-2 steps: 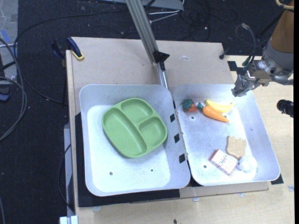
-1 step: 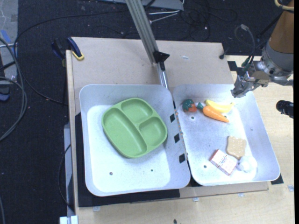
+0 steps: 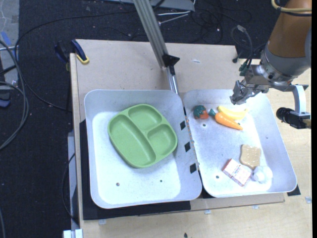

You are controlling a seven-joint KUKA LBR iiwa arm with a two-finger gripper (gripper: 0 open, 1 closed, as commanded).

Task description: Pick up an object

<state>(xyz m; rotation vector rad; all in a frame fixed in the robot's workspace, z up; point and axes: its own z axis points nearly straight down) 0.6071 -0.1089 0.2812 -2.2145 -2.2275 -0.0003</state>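
Note:
In the right bin (image 3: 277, 148) lie a yellow banana (image 3: 234, 112), an orange carrot (image 3: 228, 121) and a small red and green toy (image 3: 200, 112) near the far edge. A tan slice of bread (image 3: 250, 156), a pink and white box (image 3: 237, 172) and a small white object (image 3: 261, 174) rest toward the near right corner. My gripper (image 3: 237, 96) hangs above the bin's far part, just over and slightly right of the banana. Nothing shows between its fingers.
The left bin (image 3: 99, 182) holds a green divided plate (image 3: 142, 135). A grey metal pole (image 3: 151, 24) slants from the top down to the seam between the bins. Cables lie on the dark floor around the bench.

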